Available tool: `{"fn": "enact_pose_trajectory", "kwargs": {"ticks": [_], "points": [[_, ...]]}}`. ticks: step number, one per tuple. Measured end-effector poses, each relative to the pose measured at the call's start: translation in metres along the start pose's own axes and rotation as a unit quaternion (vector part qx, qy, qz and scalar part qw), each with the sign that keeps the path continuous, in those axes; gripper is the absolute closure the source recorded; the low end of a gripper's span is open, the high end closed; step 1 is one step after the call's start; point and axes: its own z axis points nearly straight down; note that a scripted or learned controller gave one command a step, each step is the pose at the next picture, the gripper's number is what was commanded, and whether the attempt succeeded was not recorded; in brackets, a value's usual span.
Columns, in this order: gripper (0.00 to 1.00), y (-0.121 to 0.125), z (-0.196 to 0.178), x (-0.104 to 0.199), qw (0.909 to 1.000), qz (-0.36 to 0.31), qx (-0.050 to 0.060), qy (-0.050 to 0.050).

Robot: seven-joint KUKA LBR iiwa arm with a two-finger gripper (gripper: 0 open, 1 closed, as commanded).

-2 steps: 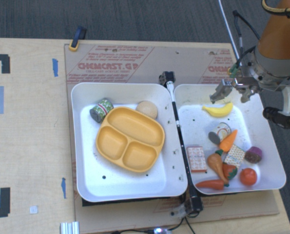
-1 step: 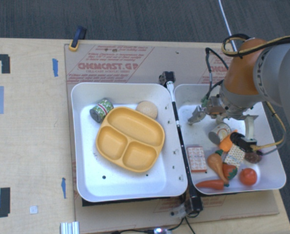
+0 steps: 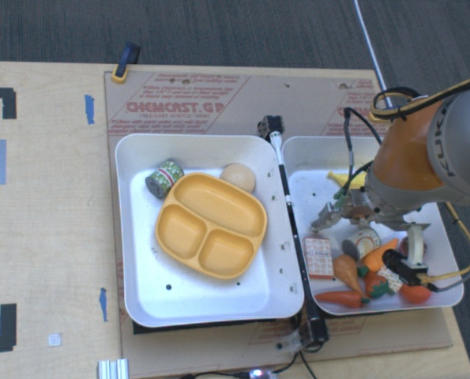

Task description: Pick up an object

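Hovering over right bin (image 3: 449,235), gripper (image 3: 339,212) at toy pile's (image 3: 369,271) 11 o'clock; jaws partly open, nothing btwn; pre-grasp approach, likely.

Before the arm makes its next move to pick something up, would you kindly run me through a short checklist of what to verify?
1. Tool over the right bin: ok.
2. Object seen between its fingers: not ok, none visible.
3. Fingers open or shut: cannot tell.
4. Pickable items nearby: ok, the orange carrot and white card lie below the tool.
5. Cluttered corner: not ok, items are piled touching.
6. Yellow divided plate apart in the left bin: ok.
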Motion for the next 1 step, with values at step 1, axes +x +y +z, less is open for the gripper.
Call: {"fn": "enact_pose_trajectory", "kwargs": {"ticks": [1], "points": [[0.0,-0.0236,-0.0003,0.0066,1.0,0.0,-0.002,0.0]]}}
